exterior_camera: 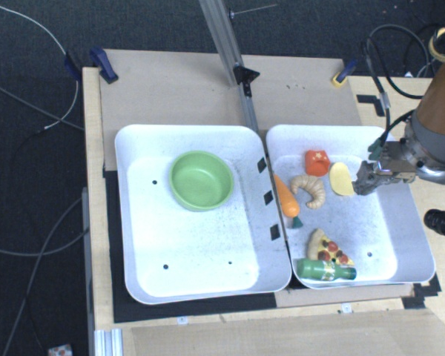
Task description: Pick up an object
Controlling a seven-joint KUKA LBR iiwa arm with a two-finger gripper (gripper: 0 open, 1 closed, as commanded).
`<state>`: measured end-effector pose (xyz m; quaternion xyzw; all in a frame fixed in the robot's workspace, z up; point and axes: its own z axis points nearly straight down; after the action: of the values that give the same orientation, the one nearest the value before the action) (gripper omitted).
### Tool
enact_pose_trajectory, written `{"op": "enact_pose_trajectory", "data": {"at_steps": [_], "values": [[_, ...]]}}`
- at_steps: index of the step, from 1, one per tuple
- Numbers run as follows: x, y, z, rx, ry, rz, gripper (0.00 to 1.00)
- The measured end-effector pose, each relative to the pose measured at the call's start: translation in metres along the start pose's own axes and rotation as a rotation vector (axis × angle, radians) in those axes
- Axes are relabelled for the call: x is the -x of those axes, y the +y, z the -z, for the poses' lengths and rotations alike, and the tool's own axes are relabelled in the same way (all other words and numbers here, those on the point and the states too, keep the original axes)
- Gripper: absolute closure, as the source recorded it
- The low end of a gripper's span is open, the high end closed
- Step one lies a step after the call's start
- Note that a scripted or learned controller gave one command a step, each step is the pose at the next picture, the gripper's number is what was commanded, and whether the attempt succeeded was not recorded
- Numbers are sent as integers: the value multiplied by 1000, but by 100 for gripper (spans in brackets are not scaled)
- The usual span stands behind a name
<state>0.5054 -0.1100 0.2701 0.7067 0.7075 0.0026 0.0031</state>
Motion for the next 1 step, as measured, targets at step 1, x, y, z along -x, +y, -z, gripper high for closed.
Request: {"op": "enact_pose_trajectory", "data": {"at_steps": [1], "values": [[-51,2,-15,-18,7,3,100]]}}
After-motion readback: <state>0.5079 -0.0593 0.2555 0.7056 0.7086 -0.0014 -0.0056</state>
